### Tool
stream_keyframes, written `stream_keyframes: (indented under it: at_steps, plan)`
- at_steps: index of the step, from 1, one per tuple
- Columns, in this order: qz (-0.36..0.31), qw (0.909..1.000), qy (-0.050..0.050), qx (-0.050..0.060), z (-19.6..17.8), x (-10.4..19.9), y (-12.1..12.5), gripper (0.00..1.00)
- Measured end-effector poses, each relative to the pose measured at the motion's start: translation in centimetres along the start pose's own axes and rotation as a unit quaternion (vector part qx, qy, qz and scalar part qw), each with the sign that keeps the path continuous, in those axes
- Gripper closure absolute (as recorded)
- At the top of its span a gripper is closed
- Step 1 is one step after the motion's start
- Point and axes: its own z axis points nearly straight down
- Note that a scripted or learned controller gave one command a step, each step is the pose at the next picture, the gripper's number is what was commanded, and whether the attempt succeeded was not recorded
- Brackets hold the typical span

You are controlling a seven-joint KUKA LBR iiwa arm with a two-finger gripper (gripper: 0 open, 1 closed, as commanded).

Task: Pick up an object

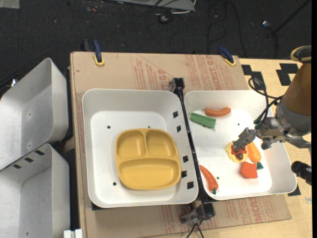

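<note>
Gripper (242, 144) sits low in the right bin (277, 185), directly over a tight cluster of toy food near that bin's right wall. Finger state: cannot tell; the dark gripper body hides the tips against the objects beneath.

Cluster under and just beside the gripper: a yellow piece (233, 152) partly covered by it, an orange carrot-like piece (253, 152) touching on the side toward the right wall, and an orange-red chunk (249, 170) just below that, toward the bin's front. Nothing is visibly between the fingers, so no grasp is confirmed.

Elsewhere in the right bin: a green block (203, 120) and an orange sausage (218, 111) near the back, well apart from the gripper; a red-orange pepper (210, 178) against the divider side at the front. The left bin (94, 182) holds a yellow divided plate (147, 158).

Risks, as judged: the pieces touch, so closing could catch two at once, or wedge one out sideways. The rounded carrot shape may slip out on lift. A cable (265, 110) runs close along the wrist and could snag.
</note>
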Motion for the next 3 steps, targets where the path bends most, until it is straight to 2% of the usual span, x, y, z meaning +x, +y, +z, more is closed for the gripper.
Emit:
stream_keyframes:
  at_steps: [1,2,3]
  plan:
    - [-0.001,1.0000,-0.001,-0.005,-0.5,0.0,0.2,0.00]
    - [0.000,1.0000,0.000,-0.003,5.4,0.2,1.1,0.00]
    - [0.001,1.0000,0.000,-0.002,11.2,-0.5,0.3,0.00]
